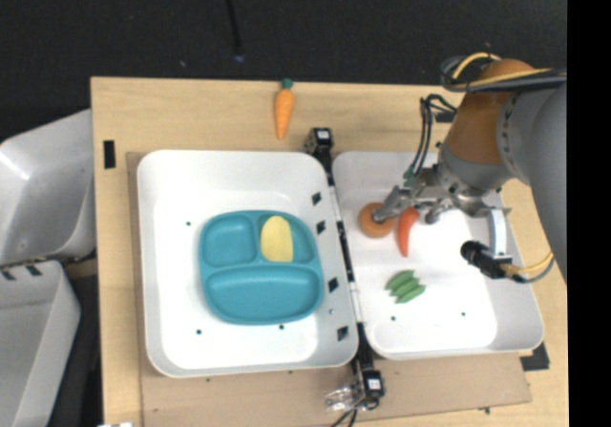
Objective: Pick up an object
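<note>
Right bin (516, 320): claw (410, 213) overlaps red chili (405, 234); its grip state cannot be told.

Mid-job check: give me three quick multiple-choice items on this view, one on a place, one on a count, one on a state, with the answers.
1. Where does the carrot lie?
A. in the left bin
B. on the bench above the bins
C. in the teal tray

2. How many things lie in the right bin?
A. one
B. three
C. five

3. How does the yellow piece sit?
A. in an upper compartment of the teal tray
B. on the bench
C. in the right bin

Answers: B, it rests on bare wood; B, an orange round piece, a red pepper and green pods; A, it lies inside the tray's upper right compartment.
</note>
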